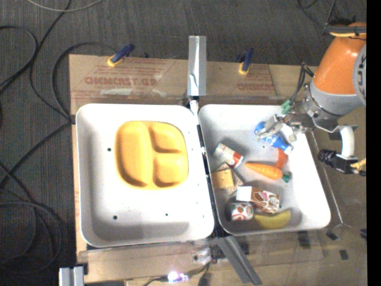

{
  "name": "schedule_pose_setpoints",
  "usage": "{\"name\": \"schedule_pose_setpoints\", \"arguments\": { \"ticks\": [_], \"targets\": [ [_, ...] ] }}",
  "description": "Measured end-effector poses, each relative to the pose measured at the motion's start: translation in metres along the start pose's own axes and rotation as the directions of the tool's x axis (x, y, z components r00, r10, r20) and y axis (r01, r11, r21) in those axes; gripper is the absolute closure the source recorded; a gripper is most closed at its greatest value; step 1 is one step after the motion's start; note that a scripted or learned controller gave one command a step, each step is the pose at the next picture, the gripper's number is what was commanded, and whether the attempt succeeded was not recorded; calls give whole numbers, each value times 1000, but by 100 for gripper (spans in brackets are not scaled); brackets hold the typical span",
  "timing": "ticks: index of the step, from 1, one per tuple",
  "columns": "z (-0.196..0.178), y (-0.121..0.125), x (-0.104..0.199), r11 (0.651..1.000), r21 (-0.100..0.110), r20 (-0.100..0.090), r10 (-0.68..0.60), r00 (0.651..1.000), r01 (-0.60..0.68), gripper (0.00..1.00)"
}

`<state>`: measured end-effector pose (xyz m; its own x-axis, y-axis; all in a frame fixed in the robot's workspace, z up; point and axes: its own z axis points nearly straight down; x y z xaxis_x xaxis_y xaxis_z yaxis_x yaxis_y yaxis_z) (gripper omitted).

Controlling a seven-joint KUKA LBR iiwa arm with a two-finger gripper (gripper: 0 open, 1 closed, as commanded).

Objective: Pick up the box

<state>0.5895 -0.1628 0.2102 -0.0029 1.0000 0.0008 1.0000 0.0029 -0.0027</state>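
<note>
You can see the claw (280, 124) over the blue and white packet (269, 133), far from the small brown cardboard box (222, 178); you cannot tell its grip

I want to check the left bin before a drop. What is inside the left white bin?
Inside the left white bin lies one yellow tray with three compartments, each showing bare yellow. The bin floor under the tray is covered, so nothing there can be seen.
</note>
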Motion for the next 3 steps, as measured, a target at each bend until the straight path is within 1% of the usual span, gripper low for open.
{"name": "schedule_pose_setpoints", "arguments": {
  "ticks": [1,2,3],
  "targets": [
    [116,79,42,997,-2,2,78,997,-78,0],
    [122,24,63,995,-8,3,101,995,-101,0],
    [122,63,45,943,-8,1,334,943,-334,0]
  ]
}}
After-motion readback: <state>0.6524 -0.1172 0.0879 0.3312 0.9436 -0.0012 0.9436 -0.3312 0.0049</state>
